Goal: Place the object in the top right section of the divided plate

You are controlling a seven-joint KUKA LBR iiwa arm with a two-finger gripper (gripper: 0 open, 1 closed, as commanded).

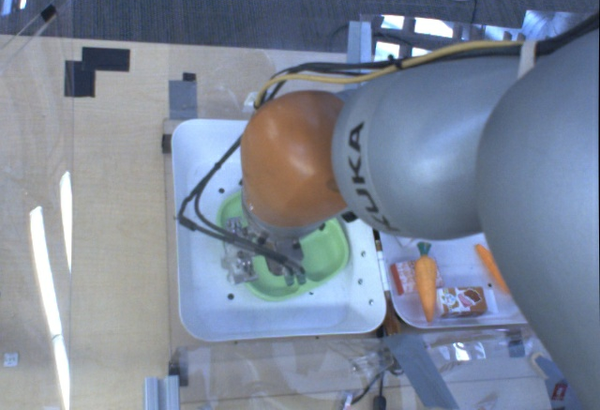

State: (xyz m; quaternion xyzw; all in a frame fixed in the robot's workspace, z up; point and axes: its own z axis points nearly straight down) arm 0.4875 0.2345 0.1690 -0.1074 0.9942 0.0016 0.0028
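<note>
Gripper: the gripper [265, 260] hangs low over the green divided plate [330, 253]; grip state cannot be told.
Object: hidden from view, likely under the wrist.
Advice: release low, toward plate's 1 o'clock section.

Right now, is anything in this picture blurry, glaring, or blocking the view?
In the camera view, the big grey arm sits close and soft-focused, hiding much of the green plate; bright white streaks of glare cross the bench at left; the carrot in the right bin looks fairly sharp.
</note>
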